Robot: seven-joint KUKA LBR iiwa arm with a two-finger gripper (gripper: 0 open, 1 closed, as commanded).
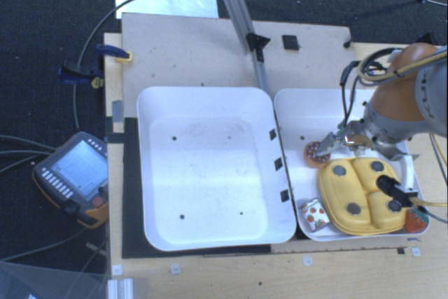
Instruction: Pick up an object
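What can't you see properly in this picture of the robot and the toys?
- The gripper, camera view: too small and blurry to tell its state.
- The red object: partly hidden behind the yellow toy.
- The small patterned block: its print is too blurred to read.
- The arm: cut off by the right edge.

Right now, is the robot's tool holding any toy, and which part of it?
I cannot tell. The tool sits low in the right bin beside a small round reddish toy, but nothing shows clearly in its grip.

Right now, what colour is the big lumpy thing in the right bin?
Yellow, with several grey round spots; the big lumpy thing shows plainly in the camera view.
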